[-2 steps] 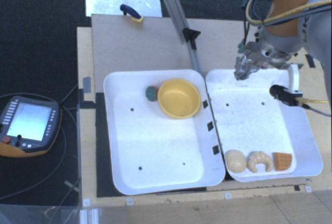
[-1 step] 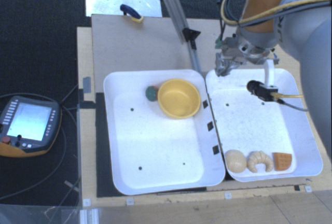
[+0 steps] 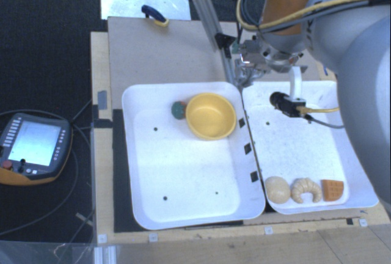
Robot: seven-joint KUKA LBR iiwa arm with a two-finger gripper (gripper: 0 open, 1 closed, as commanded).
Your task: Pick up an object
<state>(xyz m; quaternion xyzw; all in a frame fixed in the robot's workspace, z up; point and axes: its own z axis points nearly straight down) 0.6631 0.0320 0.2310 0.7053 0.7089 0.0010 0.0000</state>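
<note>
Nearest the camera, three food-like pieces lie in a row along the near edge of the right bin point(image 3: 287, 146): a pale round bun point(image 3: 277, 189), a curved croissant point(image 3: 306, 190) just beside it, and a small orange block point(image 3: 332, 189) at the right end. The bun and croissant look to be touching; the block sits close to the croissant.

The left bin point(image 3: 177, 171) lies alongside, its rim meeting the right bin's. Toward its far right corner sits a yellow bowl point(image 3: 211, 115), upright, with a small dark green thing point(image 3: 178, 110) against its left side.

Farther back, the gripper point(image 3: 244, 76) hangs over the far end of the seam between the two bins, just beyond the bowl's right rim. Whether it is spread or pressed together cannot be told from this angle.

Beyond the bins, the bench point(image 3: 159, 49) runs on as bare brown board, with a blue and yellow clamp point(image 3: 154, 14) at its far edge. Off to the left, a control pendant point(image 3: 33, 148) rests on dark floor.
</note>
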